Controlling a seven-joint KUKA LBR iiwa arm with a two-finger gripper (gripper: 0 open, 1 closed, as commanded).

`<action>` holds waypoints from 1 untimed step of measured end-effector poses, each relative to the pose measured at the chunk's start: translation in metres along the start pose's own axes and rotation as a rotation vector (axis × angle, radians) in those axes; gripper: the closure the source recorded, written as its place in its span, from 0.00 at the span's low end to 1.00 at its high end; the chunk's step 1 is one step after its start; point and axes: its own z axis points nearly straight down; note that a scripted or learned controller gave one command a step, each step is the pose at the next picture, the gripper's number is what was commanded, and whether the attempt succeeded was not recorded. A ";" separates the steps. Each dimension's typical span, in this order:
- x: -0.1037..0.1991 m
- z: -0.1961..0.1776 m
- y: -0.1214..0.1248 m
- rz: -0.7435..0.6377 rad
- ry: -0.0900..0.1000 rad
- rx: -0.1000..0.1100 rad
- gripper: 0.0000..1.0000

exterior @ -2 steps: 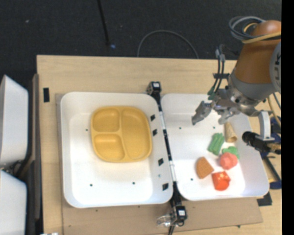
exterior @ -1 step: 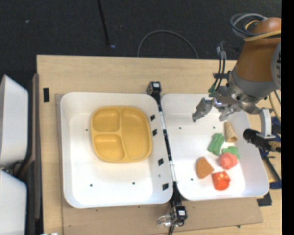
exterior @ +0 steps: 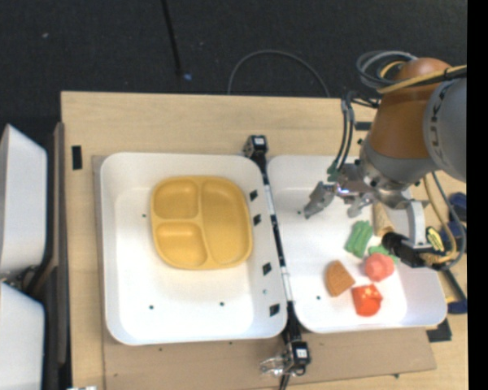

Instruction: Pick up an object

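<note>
My gripper (exterior: 337,203) hangs over the upper part of the right bin (exterior: 309,242), open, with nothing between its fingers. Below and to its right lie a green object (exterior: 359,238), a pink one (exterior: 380,266), a brown-orange one (exterior: 338,278) and a red one (exterior: 367,299), all near the bin's front right. The green object is the closest, just under the right finger (exterior: 359,206). A tan piece (exterior: 381,218) shows beside the green one, partly hidden by the arm.
The left bin (exterior: 130,299) holds a yellow divided plate (exterior: 202,222). A ridge with black clips (exterior: 272,242) separates the bins. Cables (exterior: 439,246) trail at the right edge. The left half of the right bin has bare floor.
</note>
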 end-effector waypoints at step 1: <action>0.000 0.043 0.005 0.003 -0.001 -0.002 0.00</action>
